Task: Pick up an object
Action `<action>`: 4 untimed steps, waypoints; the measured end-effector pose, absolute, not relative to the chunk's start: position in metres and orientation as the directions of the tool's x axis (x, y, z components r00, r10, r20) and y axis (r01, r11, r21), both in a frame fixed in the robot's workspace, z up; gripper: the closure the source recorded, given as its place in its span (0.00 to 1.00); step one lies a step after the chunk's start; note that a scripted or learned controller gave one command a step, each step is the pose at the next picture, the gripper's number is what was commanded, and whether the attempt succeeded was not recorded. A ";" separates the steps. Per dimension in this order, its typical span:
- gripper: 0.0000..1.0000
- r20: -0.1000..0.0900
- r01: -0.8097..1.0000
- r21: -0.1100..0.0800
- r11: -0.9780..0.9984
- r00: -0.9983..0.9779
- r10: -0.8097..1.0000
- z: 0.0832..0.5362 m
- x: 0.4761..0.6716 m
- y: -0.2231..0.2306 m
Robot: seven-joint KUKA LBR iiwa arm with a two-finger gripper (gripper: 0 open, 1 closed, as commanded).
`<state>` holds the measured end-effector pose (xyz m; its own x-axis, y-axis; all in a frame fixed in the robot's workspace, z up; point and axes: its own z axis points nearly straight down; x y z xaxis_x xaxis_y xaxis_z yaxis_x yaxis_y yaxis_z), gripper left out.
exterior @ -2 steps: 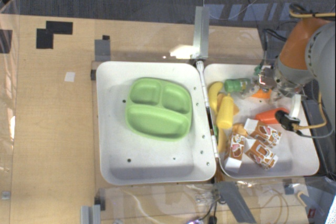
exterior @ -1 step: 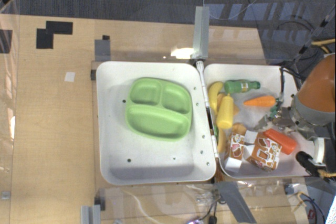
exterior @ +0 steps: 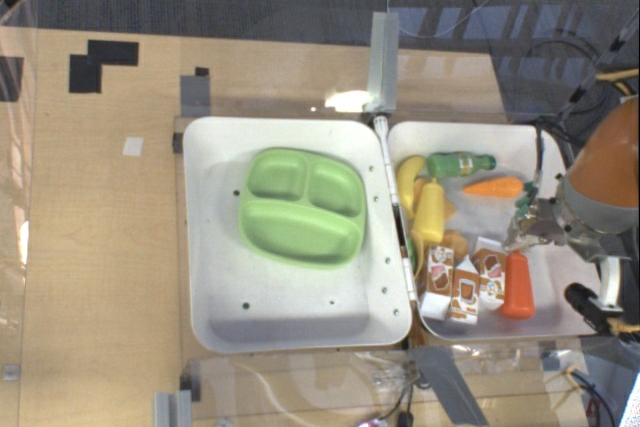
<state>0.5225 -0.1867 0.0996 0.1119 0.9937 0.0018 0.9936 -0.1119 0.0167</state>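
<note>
Several toy foods crowd the right bin, and we judge the orange bottle, lying near the gripper whose finger spread we cannot tell, to be light, stiff, slippery plastic best pinched across its middle, while the green tray fills the left bin.

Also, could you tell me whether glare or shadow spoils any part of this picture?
In the camera view, a bright glare patch sits on the bench just above the left bin; a soft shadow falls below the green tray; the gripper looks slightly blurred.
</note>
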 end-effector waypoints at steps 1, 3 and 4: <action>1.00 0.003 0.985 0.018 -0.170 0.170 0.985 0.090 0.561 -0.093; 0.00 0.000 0.979 0.016 -0.201 0.201 0.980 0.090 0.494 -0.128; 1.00 0.003 0.980 0.020 -0.196 0.196 0.981 0.100 0.498 -0.126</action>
